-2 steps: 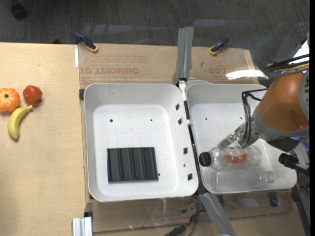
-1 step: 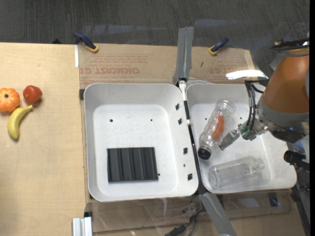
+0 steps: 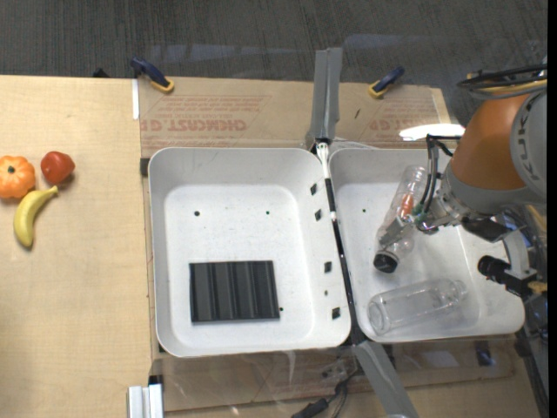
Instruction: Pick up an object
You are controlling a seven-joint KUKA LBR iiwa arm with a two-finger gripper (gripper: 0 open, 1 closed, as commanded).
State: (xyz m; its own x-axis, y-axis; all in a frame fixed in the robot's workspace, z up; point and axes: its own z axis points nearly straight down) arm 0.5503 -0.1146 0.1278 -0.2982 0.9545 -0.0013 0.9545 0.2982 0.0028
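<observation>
White plastic catches the eye first: two shallow bins sit side by side on a sheet of brown cardboard [image 3: 209, 116], the left bin [image 3: 157, 233] and the right bin [image 3: 348, 190] touching along their inner edges. The arm [image 3: 487, 151], grey with its orange band, reaches in from the right and hangs over the upper part of the right bin. Its gripper [image 3: 428, 218] sits low at the end of the wrist, among a knot of coloured wires, just beside the upper body of a clear plastic bottle [image 3: 402, 220]. From where I stand, I cannot tell whether it is clenched or released, nor whether it touches the bottle or only comes close to it. The bottle lies tilted, its dark cap pointing down toward the middle of the bin and a reddish label showing through its side. Nearer the front wall of the same bin lies a clear tumbler [image 3: 416, 306] on its side, well apart from the gripper. In the left bin a black ribbed block [image 3: 233, 291] lies flat toward the front. Two blue clamps [image 3: 150, 74] pin the cardboard at the back. Off to the left, on the pale wooden surface [image 3: 70, 320], an orange [image 3: 15, 178], a red fruit [image 3: 57, 167] and a banana [image 3: 30, 215] lie huddled close together.
</observation>
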